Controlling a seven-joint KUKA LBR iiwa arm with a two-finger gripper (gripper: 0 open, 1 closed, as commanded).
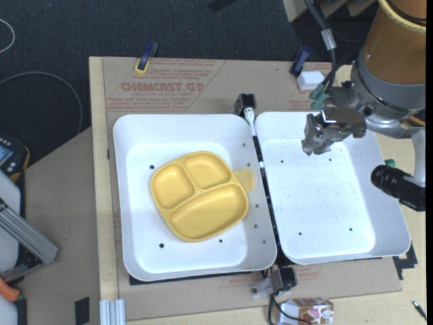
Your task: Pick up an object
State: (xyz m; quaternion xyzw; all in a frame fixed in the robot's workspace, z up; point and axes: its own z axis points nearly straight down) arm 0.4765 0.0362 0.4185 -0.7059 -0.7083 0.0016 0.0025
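A yellow divided plate (198, 195) with three compartments lies flat in the left bin (128, 181), near its middle. My gripper (315, 145) hangs over the far part of the right bin (379, 246), well to the right of the plate and apart from it. I see nothing between its fingers, which point down toward the bin floor.
The two white bins sit side by side on a cardboard-covered bench (169, 83). A small white block (310, 80) lies on the cardboard behind the right bin. Clamps (244, 104) sit at the seam between the bins.
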